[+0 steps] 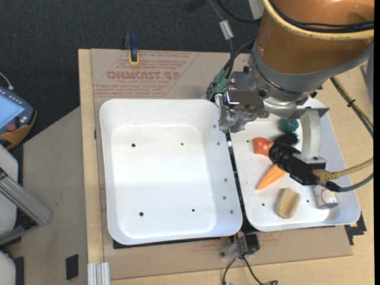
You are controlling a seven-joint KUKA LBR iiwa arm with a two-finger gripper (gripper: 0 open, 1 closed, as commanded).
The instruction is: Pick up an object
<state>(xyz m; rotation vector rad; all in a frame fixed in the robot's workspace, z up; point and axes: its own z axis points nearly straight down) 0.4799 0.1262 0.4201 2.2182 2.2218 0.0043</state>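
While beside fingers (228,122), carrot (271,176) in rt bin (341,209).

The brown board (148,70) under the white bins has red words printed on it. The big line looks like "CHEMCAST G P". Smaller red lines sit above and below it, but they are too tiny to read.

The arm's gripper (233,119) hangs over the far left corner of the right bin (338,215), where an orange carrot (270,177), a red piece (261,145), a teal piece (290,125) and a tan block (287,202) lie, beside the left bin (113,159).
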